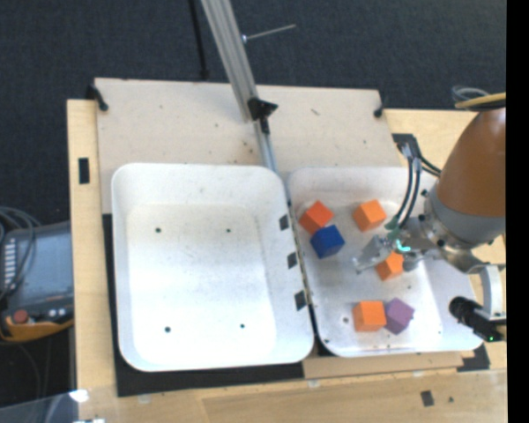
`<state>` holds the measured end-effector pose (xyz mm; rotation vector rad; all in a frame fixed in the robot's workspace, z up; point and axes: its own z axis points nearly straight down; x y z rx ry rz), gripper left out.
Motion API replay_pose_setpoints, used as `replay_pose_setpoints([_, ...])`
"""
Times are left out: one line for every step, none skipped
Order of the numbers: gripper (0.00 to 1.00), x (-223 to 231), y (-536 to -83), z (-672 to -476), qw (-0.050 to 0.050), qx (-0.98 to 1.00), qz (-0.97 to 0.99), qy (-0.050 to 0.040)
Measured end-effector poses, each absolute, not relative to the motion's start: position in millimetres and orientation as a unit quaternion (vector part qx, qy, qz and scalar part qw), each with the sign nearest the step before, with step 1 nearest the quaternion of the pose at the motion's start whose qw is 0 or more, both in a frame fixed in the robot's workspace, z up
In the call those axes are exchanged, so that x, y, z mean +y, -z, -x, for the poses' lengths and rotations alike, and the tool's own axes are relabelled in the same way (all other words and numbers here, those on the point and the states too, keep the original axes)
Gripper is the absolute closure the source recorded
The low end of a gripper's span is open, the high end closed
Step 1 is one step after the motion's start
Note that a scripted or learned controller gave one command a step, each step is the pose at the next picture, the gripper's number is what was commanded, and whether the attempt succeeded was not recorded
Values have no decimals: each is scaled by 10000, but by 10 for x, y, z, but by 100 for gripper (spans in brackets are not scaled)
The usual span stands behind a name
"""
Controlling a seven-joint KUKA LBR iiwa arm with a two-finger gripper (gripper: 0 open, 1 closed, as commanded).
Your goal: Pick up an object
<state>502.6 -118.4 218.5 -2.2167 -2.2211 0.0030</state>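
The right bin (335,337) holds several blocks: an orange block (316,215) and a blue block (328,241) touching near its left side, an orange block (368,214) further back, an orange block (368,315) and a purple block (398,315) side by side at the front. My gripper (381,256) hangs low over the middle of this bin, its metal fingers (367,258) pointing left. A small orange block (390,266) sits right at the fingers, partly hidden by them. I cannot tell whether it is held.
The left bin (203,267) lies beside the right one. A slanted metal rail (234,55) runs from the top down to the bins' shared back corner. The arm's orange band (478,161) fills the right side. A control pendant (31,280) sits off the bench at left.
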Motion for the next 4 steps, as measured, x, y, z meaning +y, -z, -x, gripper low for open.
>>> replay_pose_setpoints([0,-1190,-2203,-5035,-4,-7066,7076,4])
replay_pose_setpoints([0,-1278,-1746,-5035,15,-7065,7077,-17])
replay_pose_setpoints([0,-1301,-1111,-5028,18,-7068,7075,-20])
replay_pose_setpoints([0,-1317,-979,-5036,-11,-7060,7082,-1])
